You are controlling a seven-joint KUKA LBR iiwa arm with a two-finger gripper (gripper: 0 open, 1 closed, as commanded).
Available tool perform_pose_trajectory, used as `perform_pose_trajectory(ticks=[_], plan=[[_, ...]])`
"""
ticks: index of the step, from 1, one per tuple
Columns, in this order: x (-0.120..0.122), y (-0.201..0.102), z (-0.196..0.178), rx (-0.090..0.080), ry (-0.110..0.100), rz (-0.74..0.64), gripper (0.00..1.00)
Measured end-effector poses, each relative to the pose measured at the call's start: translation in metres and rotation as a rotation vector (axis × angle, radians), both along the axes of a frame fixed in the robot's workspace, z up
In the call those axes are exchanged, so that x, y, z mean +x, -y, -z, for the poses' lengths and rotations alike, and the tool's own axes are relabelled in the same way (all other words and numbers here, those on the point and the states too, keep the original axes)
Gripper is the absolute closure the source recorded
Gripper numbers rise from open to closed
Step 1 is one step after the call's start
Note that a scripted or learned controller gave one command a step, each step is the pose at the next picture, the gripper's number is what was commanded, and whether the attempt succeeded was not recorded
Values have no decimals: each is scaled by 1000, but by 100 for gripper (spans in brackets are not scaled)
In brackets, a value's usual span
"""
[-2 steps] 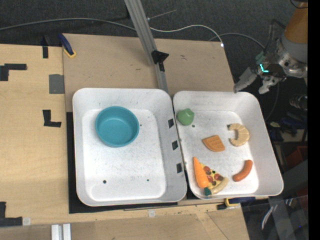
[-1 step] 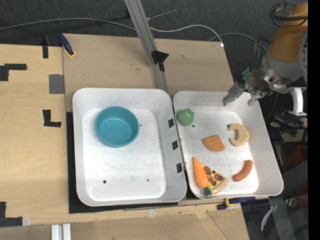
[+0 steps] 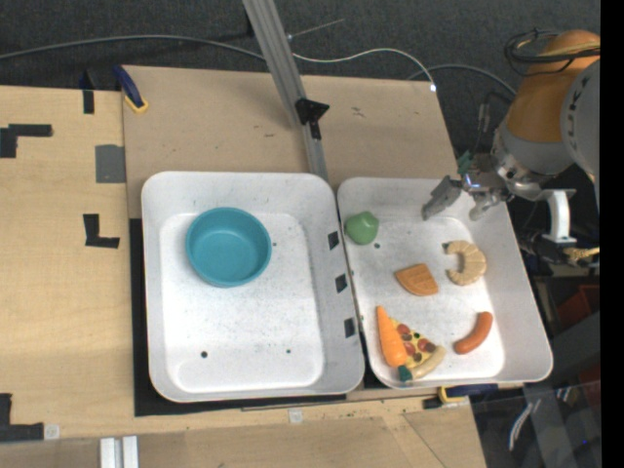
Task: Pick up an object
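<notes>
The worktop (image 3: 58,291) carried two shallow white bins side by side, and the left bin (image 3: 166,359) held just a blue bowl (image 3: 228,247) toward its ten o'clock corner. The right bin (image 3: 522,354) held the small toy foods: a croissant (image 3: 466,262) at about three o'clock of the bin's middle, a carrot (image 3: 391,336) at seven o'clock, a pizza slice (image 3: 424,352) just beside the carrot and apparently touching it, a wedge of orange bread (image 3: 418,280) near the middle, a sausage (image 3: 473,333) at five o'clock, and a green fruit (image 3: 362,227) at ten o'clock by the dividing rim. The arm (image 3: 551,100) came in from the three o'clock edge, and the gripper (image 3: 460,195) hung over the right bin's one o'clock corner, its fingers (image 3: 439,200) spread apart with nothing between them. No object had been chosen by contact; the croissant lay nearest, just toward six o'clock of the gripper and apart from it. I judged this the approach step, with no grasp yet begun. The next move called for shifting toward six o'clock over the croissant, lowering with the fingers straddling its curved body, then closing squarely. Its arched shape could let it slip out sideways if the fingers met only a tip.
</notes>
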State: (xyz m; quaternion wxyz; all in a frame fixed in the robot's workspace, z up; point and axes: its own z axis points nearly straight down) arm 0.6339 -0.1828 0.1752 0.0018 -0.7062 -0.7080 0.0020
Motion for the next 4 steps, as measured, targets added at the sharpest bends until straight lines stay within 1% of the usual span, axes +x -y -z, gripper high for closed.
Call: perform_pose_trajectory(ticks=[1, 2, 3, 4], plan=[[6, -3, 46, 0, 0, -1, 0], [7, -4, 33, -1, 4, -3, 100], [16, -8, -26, -1, 11, 0, 100], [18, -9, -69, -1, 10, 0, 100]])
